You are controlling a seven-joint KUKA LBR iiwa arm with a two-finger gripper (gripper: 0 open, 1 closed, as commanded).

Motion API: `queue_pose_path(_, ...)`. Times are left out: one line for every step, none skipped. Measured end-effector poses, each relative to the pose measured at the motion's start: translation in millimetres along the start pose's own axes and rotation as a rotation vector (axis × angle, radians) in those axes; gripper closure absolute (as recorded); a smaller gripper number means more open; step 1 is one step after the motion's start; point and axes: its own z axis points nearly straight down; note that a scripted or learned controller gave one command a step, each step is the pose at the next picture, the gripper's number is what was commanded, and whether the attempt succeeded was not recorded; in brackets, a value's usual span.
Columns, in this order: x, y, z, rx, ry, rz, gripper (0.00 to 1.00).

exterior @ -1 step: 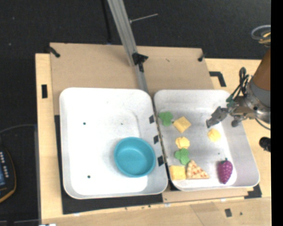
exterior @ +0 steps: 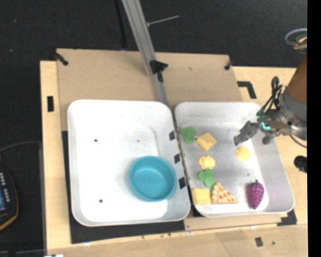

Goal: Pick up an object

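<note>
Seven small toy foods lie in the right bin (exterior: 267, 162), and we take the little yellow piece (exterior: 243, 153) as the likeliest target, since it sits just below the gripper (exterior: 255, 133). The gripper hangs over the bin's upper right part, its two dark fingers spread apart with nothing between them.

Elsewhere in that bin we see a green piece (exterior: 188, 135), a yellow wedge (exterior: 206, 141), a small yellow lump (exterior: 206, 161), a second green piece (exterior: 206, 176), a yellow block (exterior: 201, 196), a pizza slice (exterior: 222, 194) and a purple grape bunch (exterior: 255, 194). A blue bowl (exterior: 152, 178) rests in the left bin (exterior: 96, 127), both bins on the worktop (exterior: 128, 63).

We judge the yellow piece light and stiff, probably moulded plastic, so smooth and apt to skid on the white floor if nudged. It stands well apart from its neighbours, which leaves room on both sides. We would straddle its narrower width, come down squarely over its middle, and close low near the bin floor so it does not pop out.
</note>
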Motion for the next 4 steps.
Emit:
queue_pose_path(3, -5, 62, 0.007, -0.001, 0.003, 0.0)
queue_pose_path(3, -8, 125, 0.008, 0.0, 0.003, 0.0)
queue_pose_path(2, -8, 139, 0.003, -0.002, 0.005, 0.0)
queue_pose_path(1, -6, 127, -0.002, -0.002, 0.009, 1.0)
